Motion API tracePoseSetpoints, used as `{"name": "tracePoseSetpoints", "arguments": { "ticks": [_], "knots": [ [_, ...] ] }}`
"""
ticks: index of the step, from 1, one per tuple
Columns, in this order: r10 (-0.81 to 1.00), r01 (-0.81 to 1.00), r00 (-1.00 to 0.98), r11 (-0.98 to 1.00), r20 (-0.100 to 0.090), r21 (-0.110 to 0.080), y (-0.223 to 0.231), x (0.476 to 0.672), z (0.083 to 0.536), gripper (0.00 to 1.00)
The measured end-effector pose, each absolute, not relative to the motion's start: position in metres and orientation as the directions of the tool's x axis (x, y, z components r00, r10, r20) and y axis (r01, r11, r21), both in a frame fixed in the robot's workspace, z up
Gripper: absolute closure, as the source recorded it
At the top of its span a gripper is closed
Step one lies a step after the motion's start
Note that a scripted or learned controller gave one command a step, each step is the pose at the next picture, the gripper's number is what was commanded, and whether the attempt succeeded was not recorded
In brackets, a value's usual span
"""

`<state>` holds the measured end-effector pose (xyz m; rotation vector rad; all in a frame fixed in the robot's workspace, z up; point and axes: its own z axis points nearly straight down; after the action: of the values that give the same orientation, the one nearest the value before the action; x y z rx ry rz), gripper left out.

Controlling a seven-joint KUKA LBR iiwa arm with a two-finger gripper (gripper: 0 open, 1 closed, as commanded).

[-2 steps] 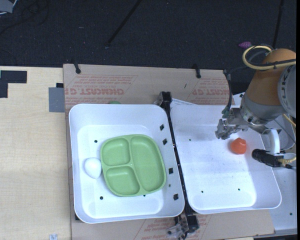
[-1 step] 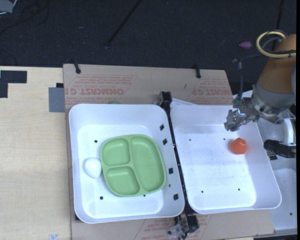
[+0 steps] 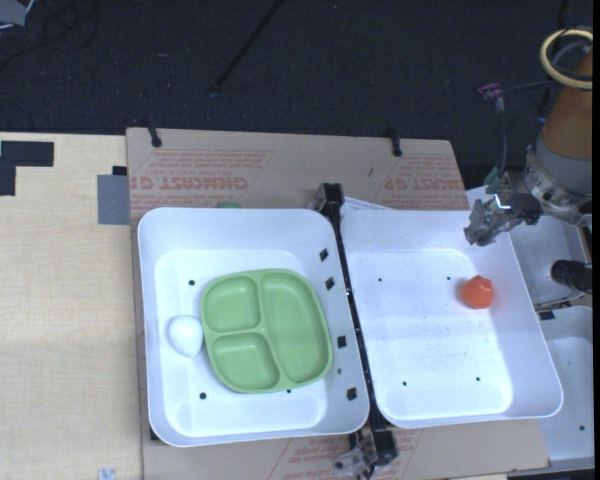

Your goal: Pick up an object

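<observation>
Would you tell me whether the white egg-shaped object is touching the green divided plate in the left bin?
Touching, as far as the camera view shows: the white egg sits against the left rim of the green plate, with no strip of bin floor visible between them.

The gripper [image 3: 485,220] is small, made of dark grey metal with bright reflecting spots. Behind it sits a round grey wrist, then an orange band with a yellow cable loop, and a thin cable stands just above the claw
</observation>
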<state>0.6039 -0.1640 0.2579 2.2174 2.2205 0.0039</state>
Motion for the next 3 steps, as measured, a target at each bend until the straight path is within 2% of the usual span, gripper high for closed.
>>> {"name": "tracePoseSetpoints", "arguments": {
  "ticks": [1, 2, 3],
  "knots": [
    [1.0, 1.0, -0.003, 0.003, 0.002, -0.004, -0.119, 0.595, 0.252, 1.0],
    [1.0, 1.0, -0.003, 0.003, 0.002, -0.004, -0.07, 0.605, 0.244, 1.0],
    [1.0, 1.0, -0.003, 0.003, 0.001, -0.005, -0.025, 0.602, 0.232, 1.0]
  ]
}}
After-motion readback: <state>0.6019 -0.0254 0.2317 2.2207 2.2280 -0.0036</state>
